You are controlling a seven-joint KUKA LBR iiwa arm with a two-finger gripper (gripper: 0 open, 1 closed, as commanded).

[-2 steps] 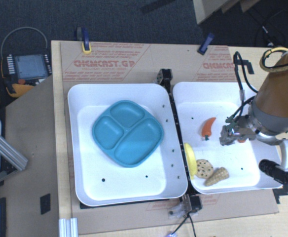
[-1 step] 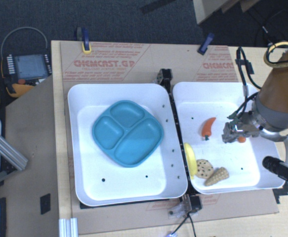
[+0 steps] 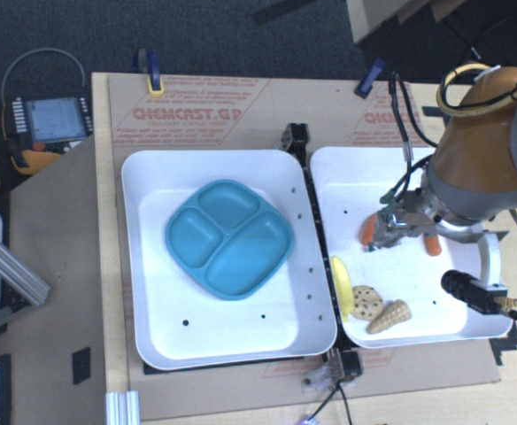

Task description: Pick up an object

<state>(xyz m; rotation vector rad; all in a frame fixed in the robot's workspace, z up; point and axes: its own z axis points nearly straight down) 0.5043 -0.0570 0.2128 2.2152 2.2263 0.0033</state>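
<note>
The arm reaches in from the right and hangs low over the right bin [image 3: 453, 324], its orange band above the wrist covering much of that bin's far right part. The gripper [image 3: 384, 235] sits near the middle of the right bin, pointing left and down toward the floor of the bin. Just at its left tip lies a small orange piece [image 3: 367, 229], touching or nearly touching the metal; a second orange-red piece [image 3: 433, 245] lies just right of the gripper, partly under the wrist. Whether the fingers are spread or pressed together I cannot tell: they are dark, small and seen from above against cables and shadow, and nothing is clearly shown pinched between them.

Other candidates for the pick rest nearer in the same bin: a yellow banana-like piece [image 3: 340, 282] along the left wall, a spotted cookie-like piece [image 3: 364, 300] beside it, and a tan cone-shaped piece [image 3: 389, 316] just right of that. All three lie flat on the bin floor, well apart from the gripper. The left bin [image 3: 161, 330] holds a blue divided plate [image 3: 230, 237], lying flat in its middle, away from the arm.

As a judgement, the task is at the grasp stage and not yet done: the arm is down at an object, most likely the small orange piece, but no object is seen lifted off the bin. What remains is a secure closure on that piece and a lift clear of the bin floor.
</note>
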